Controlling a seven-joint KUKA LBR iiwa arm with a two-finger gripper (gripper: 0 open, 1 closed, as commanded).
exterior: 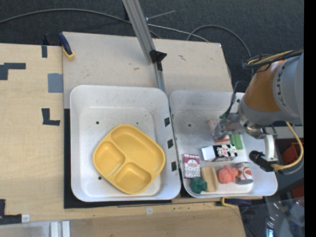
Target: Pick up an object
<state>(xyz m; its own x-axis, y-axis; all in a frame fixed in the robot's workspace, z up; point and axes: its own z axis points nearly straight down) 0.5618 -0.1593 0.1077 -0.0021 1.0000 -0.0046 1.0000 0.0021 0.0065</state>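
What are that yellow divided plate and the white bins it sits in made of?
The yellow plate looks like moulded plastic: one even colour, rounded compartments, a soft matte sheen. The two white bins also seem plastic, with rounded corners and a dull, speckled, scuffed surface, though coated metal can't be ruled out.

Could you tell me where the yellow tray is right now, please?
The yellow tray lies in the left bin, toward its near edge. The small items, including a green toy, are in the right bin, across the divide.
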